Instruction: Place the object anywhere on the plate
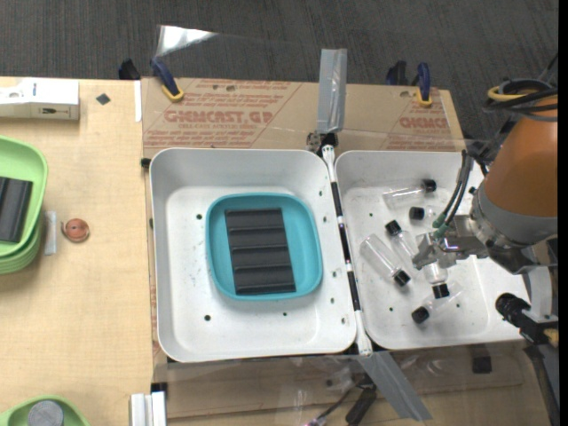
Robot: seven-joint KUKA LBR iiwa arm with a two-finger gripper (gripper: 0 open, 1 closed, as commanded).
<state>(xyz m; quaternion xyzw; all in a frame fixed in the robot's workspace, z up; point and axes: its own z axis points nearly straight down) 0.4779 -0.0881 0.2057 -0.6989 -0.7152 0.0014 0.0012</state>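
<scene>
The gripper hangs low over the middle of the right bin, under the grey wrist and orange band of the arm; whether it is parted or closed cannot be told at this scale. Around it lie several small clear vials with black caps, scattered singly, some just beside the gripper, others near the bin's far wall; none is seen between its tips. Judged by appearance, a vial is light, rigid and smooth, apt to roll or slip, and possibly brittle; a hold across the cylindrical body near the cap looks soundest. The teal plate sits in the middle of the left bin and carries a dark ribbed insert. The two bins touch along a raised double rim, which any carry must clear. Above the plate the space appears open, with white floor showing all round it.
</scene>
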